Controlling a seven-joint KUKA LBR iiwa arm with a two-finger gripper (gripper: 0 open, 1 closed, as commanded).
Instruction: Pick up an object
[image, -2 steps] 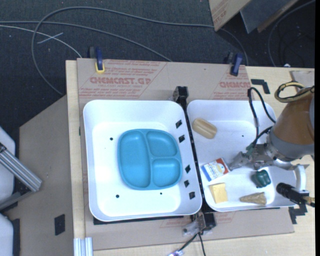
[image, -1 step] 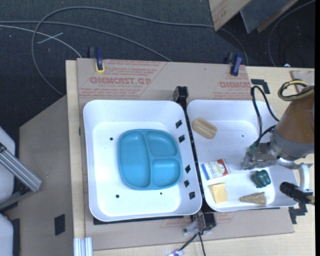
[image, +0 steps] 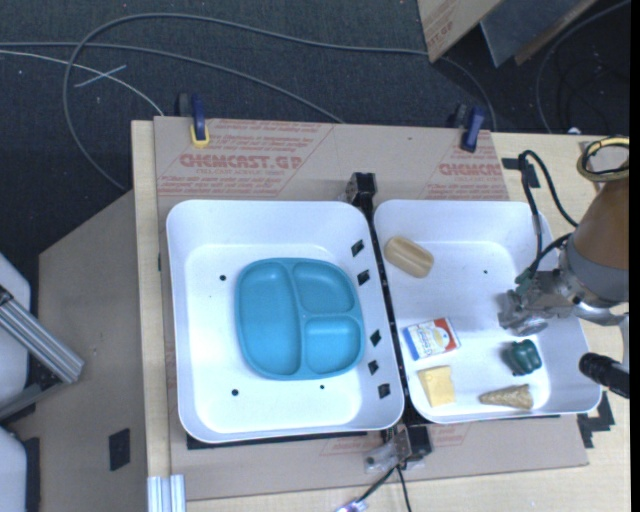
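Objects lying in right bin (image: 470, 225): bread roll (image: 408, 256), carton (image: 431, 338), cheese (image: 435, 384), wedge (image: 507, 397), green piece (image: 522, 355). Pincer (image: 524, 312) hovering above green piece; grip unclear. Approach step; descending needed next

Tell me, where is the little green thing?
The green thing lies in the right bin, near its right side, just below the gripper and above the tan wedge.

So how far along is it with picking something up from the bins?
Nothing looks picked up yet: the bread roll, small carton, yellow block, green object and tan wedge all lie in the right bin. The hand sits low just above the green object. Grasping and lifting remain.
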